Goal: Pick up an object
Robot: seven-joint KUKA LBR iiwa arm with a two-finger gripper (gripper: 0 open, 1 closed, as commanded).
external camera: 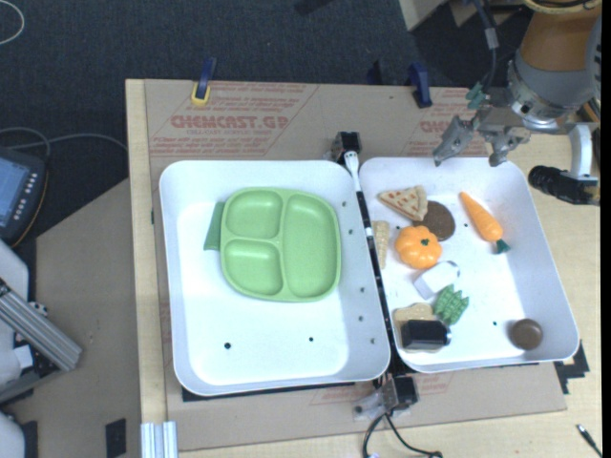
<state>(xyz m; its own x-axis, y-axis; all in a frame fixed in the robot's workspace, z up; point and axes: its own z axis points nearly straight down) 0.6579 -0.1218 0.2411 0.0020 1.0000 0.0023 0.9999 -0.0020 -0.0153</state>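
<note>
The green plastic divided plate (pixel 283 243) is lying in the glossy left bin (pixel 191 332). At upper right the metal gripper (pixel 475 147) is hanging with fingers spread (nothing between them) above the right bin's (pixel 544 284) far rim; below, a tapered carrot (pixel 480 217) and round pumpkin (pixel 419 246) are resting.

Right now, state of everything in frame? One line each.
gripper: open, nothing between fingers, above right bin's far edge
green plate: flat in left bin
carrot: lying in right bin
pumpkin: upright, right bin
pizza slice: flat, beside brown disc
brown ball: right bin's near corner
</note>
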